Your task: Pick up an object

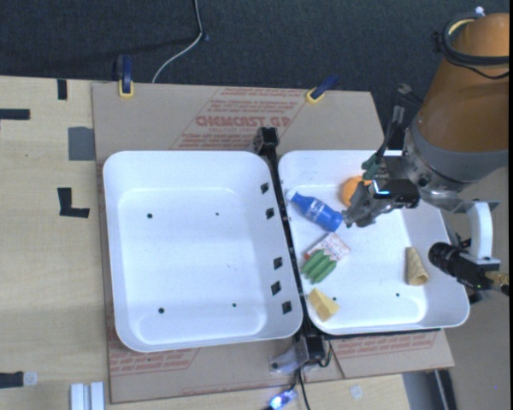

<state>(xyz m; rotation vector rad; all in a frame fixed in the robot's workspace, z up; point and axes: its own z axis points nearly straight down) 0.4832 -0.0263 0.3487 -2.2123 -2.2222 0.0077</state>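
Observation:
In the right bin (427,314) lie a blue bottle (317,213), an orange ball (351,190), a green bundle with a white label (321,261), a yellow wedge (322,304) and a tan cone (416,266). My gripper (365,211) hangs low over the bin's upper middle, just right of the blue bottle and just below the orange ball, whose right side it partly hides. I see nothing held between its fingers.
The left bin (188,246) sits beside the right one, with a black divider clip strip (278,229) between them. Both rest on a cardboard sheet (231,118). The arm's bulky orange and grey body (466,101) overhangs the right bin's far right corner.

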